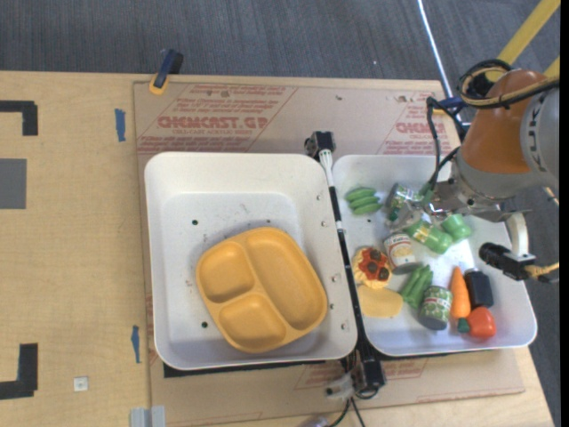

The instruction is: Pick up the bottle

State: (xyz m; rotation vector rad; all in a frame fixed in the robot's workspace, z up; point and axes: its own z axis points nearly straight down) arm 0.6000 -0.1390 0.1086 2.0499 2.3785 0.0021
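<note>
The bottle (442, 232) is a small green toy with a pale label. It lies on its side in the upper middle of the right bin (524, 332). My gripper (414, 204) hangs low over the bin's upper part, just up and to the left of the bottle and close to its end. The grey arm with the orange band comes in from the upper right above it. The metal gripper parts blend with the clutter, so I cannot make out its state, and nothing is visibly held.
Around the bottle lie a green pea pod (363, 200), a small can (402, 248), a pizza-like toy (373, 266), a cucumber (414, 284), a second can (435, 307), a carrot (459, 294) and a tomato (481, 324). A yellow divided plate (259, 288) sits in the left bin (169, 185).
</note>
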